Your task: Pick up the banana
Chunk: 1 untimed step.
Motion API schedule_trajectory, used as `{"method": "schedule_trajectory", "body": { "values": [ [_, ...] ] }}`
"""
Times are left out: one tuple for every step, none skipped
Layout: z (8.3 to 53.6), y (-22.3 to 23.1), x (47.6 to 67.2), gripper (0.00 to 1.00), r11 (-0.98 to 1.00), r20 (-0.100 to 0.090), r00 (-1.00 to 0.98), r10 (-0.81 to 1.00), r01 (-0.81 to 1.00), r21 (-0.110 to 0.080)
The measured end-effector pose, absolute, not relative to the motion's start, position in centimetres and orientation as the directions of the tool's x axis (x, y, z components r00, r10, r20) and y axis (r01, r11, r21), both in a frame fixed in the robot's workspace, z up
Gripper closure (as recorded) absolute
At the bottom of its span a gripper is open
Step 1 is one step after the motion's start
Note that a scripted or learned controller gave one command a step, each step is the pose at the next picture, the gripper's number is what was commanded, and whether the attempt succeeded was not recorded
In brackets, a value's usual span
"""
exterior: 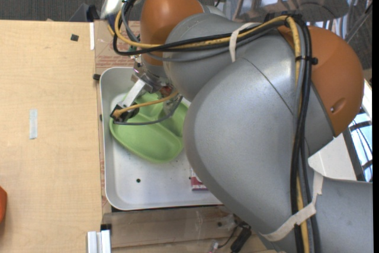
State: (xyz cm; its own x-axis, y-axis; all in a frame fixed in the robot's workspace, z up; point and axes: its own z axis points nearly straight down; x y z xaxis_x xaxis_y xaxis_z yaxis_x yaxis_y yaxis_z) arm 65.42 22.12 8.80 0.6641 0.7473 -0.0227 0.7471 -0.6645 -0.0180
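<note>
My gripper [159,92] reaches down into the white bin [107,151], over the far rim of a light green bowl-shaped dish [151,140] lying in the bin's far half. The grey arm [254,127] with its orange band [169,15] covers the right part of this bin and everything to its right. Nothing yellow and banana-shaped stands out on the bare part of the bin floor.
A small red-and-white item [198,182] peeks out from under the arm near the bin's front. A wooden tabletop [47,98] lies to the left with a pale strip [33,124], a small black square [74,38] and an orange thing [2,205] at its edge.
</note>
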Motion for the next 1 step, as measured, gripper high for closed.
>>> {"method": "schedule_trajectory", "body": {
  "values": [
    [9.07,13.67,62.48,0.00,-0.910,-0.003,0.910,0.414,0.414,-0.006]
  ]
}}
